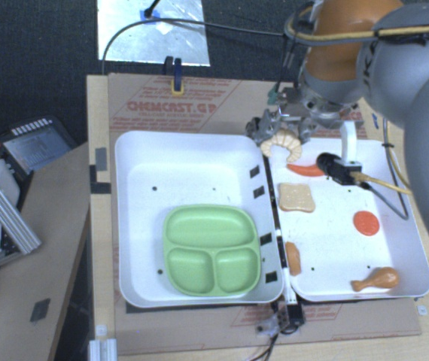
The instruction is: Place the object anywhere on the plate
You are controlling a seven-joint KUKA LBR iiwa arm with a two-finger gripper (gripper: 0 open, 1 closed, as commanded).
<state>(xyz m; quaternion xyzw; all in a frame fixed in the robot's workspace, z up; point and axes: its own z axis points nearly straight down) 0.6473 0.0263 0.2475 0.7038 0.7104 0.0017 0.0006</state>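
Pincer (286, 130) sat low at the far-left corner of the right bin (395, 239), right over the croissant (288, 147). Cannot tell if it was apart, together or clamped on anything; the wrist hardware hid that. The croissant, pale and curved, lay just beneath and slightly toward the camera from the pincer, its long axis running roughly left-right with the arc bowed up. It looked like the target, though that is a guess.

Green plate (211, 248), 3 compartments, sat in the left bin (135, 201), near side, well apart from the croissant, down-left across the divider.

Also in the right bin: red pepper strip (305, 170), toast slice (296, 198), red disc (366, 222), drumstick (376, 279), small orange piece (293, 258).
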